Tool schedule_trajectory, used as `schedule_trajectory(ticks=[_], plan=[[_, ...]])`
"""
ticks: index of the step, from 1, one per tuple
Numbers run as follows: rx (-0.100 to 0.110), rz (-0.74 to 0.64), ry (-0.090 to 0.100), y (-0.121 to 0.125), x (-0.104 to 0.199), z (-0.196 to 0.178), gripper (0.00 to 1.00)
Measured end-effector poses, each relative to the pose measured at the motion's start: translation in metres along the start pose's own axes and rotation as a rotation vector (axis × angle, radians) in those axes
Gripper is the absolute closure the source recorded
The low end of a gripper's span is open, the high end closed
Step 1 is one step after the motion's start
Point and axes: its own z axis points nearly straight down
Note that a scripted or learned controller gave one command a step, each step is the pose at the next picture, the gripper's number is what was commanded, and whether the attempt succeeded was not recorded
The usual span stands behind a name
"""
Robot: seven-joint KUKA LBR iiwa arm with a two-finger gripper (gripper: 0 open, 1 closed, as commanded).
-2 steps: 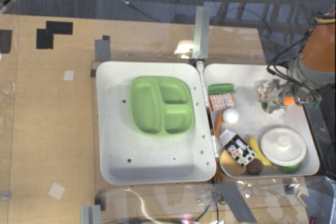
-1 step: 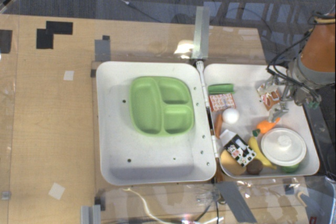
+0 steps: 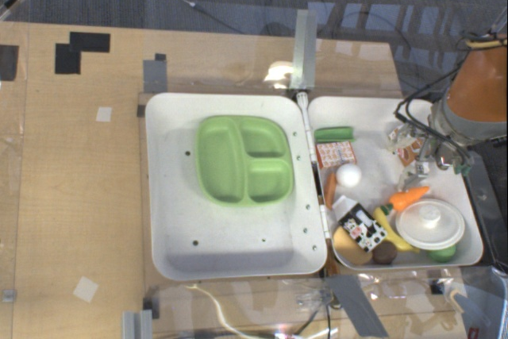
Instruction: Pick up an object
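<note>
A light wooden bench top (image 3: 71,194) with black square markers (image 3: 79,50) is seen at far left. 2 shallow white plastic bins are set side by side on it. In the left white bin (image 3: 171,250) a green 3-compartment plastic tray (image 3: 244,159) is laid flat, slightly toward the far side of centre.

The right white bin (image 3: 373,119) is crowded. Along its left wall a green rectangular block (image 3: 333,134) is placed at the far end, with a red-and-white printed card box (image 3: 334,153) just in front of it, and a white ball (image 3: 348,175) touching that box's near edge. Nearer the camera a black-and-white patterned box (image 3: 363,228) is tilted over a tan round item (image 3: 352,245), beside a dark brown round object (image 3: 385,252). A yellow banana-shaped toy (image 3: 392,229) and an orange carrot-shaped toy (image 3: 410,198) are found next to a white lidded round bowl (image 3: 429,225); a green round piece (image 3: 443,253) is partly hidden beneath it.

The grey arm with the orange band (image 3: 475,88) is positioned over the bin's far right corner. The 2-finger gripper (image 3: 423,163) is located just above the carrot toy; nothing is seen between the fingers, and their spread cannot be told.
</note>
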Motion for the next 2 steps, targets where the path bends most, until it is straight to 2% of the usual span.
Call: schedule_trajectory(ticks=[1,2], plan=[[0.0,-0.064,0.003,0.045,0.043,0.011,0.0],[0.001,-0.008,0.002,0.026,0.096,0.009,0.0]])
